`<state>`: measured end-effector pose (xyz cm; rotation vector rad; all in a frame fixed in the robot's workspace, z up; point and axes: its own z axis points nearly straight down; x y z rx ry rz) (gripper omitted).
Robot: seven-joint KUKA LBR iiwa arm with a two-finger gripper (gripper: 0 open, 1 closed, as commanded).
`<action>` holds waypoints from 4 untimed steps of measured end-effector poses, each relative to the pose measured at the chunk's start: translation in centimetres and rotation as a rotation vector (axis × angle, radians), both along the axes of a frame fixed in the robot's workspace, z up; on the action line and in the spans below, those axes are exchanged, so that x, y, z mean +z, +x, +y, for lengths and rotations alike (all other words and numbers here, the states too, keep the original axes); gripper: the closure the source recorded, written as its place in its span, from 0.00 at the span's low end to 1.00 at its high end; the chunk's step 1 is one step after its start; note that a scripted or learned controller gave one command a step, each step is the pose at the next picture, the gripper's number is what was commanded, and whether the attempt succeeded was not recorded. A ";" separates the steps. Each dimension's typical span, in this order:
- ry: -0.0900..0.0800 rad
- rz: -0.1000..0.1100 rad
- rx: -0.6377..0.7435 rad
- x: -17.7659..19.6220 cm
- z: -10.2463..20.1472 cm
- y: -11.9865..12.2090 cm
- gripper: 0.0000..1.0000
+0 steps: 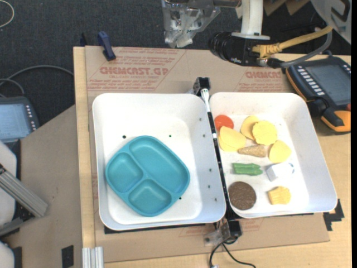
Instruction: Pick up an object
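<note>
My gripper [181, 33] hangs high above the bench's far edge, beyond both bins and over the brown board. Nothing shows beneath it. The right bin [312, 149] holds several small food toys: a red round piece [224, 121], yellow pieces [264, 132], a tan cone [254, 149], a green pod [247, 169], a grey-white cube [277, 171], a brown disc [242, 195] and a ridged yellow piece [279, 195]. A teal divided plate [147, 175] lies in the left bin [111, 116].
A black clip [202, 85] sits at the far end of the seam between the bins. A blue clamp [106, 45] grips the board's far left corner. A tablet-like pendant [323, 82] lies at the far right.
</note>
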<state>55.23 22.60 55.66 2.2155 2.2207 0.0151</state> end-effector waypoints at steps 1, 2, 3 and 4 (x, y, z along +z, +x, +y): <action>0.001 -0.004 0.001 1.1 0.1 0.0 1.00; -0.010 0.025 -0.010 -12.5 -6.4 1.6 1.00; -0.001 0.008 0.004 -12.0 0.1 1.4 1.00; -0.001 -0.004 -0.006 -1.6 -1.9 8.5 1.00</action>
